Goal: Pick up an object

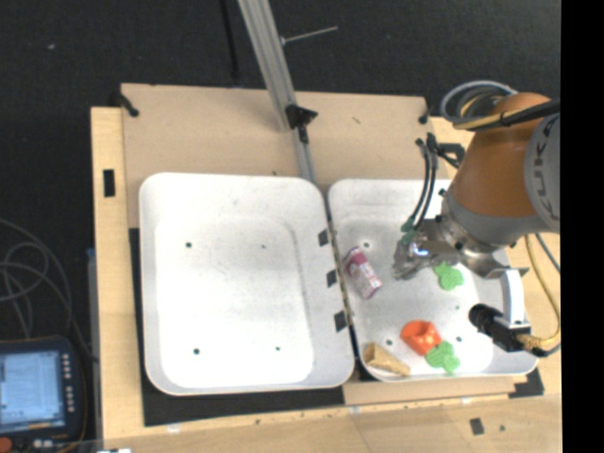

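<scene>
Reaching in from the right, I have my tool [411, 256] low in the right bin [377, 196], though I cannot tell whether it is apart or together. Nothing shows in it. A pink bottle [361, 272] lies just left of it, a green piece [449, 276] just right; a red piece [420, 335], another green [442, 357] and a tan wedge [386, 358] sit nearer. I'd centre over one thing, then descend straight.
</scene>
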You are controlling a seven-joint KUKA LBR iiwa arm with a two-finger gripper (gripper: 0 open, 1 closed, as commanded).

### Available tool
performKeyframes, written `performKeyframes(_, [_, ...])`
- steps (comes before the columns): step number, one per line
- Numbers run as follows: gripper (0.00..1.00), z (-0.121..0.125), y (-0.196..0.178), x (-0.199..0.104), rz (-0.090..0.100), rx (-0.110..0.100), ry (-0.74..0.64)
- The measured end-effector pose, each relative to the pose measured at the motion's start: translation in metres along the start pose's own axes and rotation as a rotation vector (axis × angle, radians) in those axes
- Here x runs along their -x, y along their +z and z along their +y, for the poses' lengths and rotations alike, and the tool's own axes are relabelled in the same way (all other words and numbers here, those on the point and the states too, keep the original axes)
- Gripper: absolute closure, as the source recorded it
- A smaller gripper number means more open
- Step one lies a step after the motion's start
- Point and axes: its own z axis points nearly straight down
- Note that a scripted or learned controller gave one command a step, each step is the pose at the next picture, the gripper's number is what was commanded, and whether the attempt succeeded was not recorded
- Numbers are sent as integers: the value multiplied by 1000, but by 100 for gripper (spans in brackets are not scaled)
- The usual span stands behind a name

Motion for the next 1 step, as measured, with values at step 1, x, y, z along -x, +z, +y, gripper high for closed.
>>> performKeyframes(1, [100,11,-13,-52,1,2,-1])
